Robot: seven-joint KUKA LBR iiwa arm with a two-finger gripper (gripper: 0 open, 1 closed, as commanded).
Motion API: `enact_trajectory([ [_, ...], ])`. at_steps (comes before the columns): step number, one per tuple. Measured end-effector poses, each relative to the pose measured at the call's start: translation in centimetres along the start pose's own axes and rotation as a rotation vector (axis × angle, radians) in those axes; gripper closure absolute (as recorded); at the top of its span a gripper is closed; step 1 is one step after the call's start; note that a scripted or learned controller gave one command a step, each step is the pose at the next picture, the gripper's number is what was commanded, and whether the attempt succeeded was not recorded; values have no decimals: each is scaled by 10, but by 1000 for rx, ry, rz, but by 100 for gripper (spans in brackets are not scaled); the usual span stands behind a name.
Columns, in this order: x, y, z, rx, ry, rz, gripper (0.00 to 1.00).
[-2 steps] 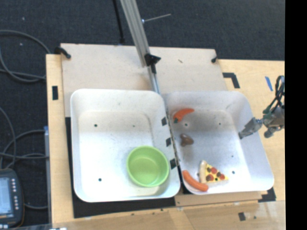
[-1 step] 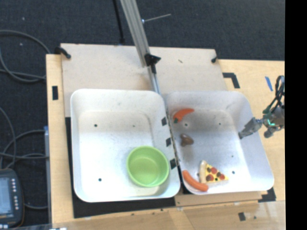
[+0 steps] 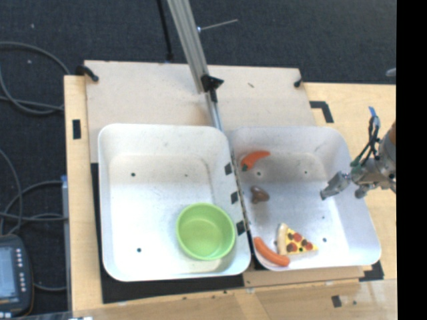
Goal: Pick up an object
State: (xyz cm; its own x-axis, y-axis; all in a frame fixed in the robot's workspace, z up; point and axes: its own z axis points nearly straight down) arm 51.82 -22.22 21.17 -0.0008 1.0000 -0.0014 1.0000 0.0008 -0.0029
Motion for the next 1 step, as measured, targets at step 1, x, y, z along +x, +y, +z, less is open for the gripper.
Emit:
enact_trajectory([
  [1, 6, 7, 53, 1, 0, 0, 0],
])
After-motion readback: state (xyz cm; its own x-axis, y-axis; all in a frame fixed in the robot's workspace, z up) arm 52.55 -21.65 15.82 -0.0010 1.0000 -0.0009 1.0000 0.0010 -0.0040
